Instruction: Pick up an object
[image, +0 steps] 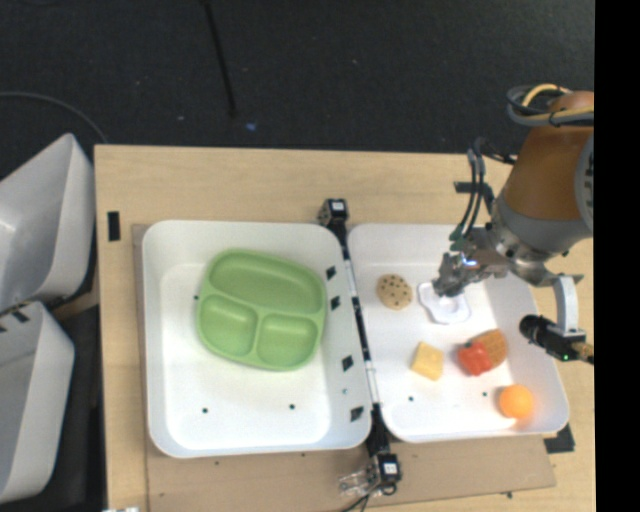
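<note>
The grey arm with its orange band (545, 175) reaches in from the right over the right-hand shallow white bin (400, 415) on the wooden desk (250, 185). Its pincer (450, 285) hangs low over a small pale translucent piece (445, 306) on the bin floor; whether it is open or closed cannot be told. Near it lie a round speckled cookie (394, 291), a yellow cheese wedge (428, 361), a red strawberry-like toy (482, 354) and an orange ball (516, 401). The left-hand white bin (175, 420) holds a green divided plastic plate (262, 309).
</note>
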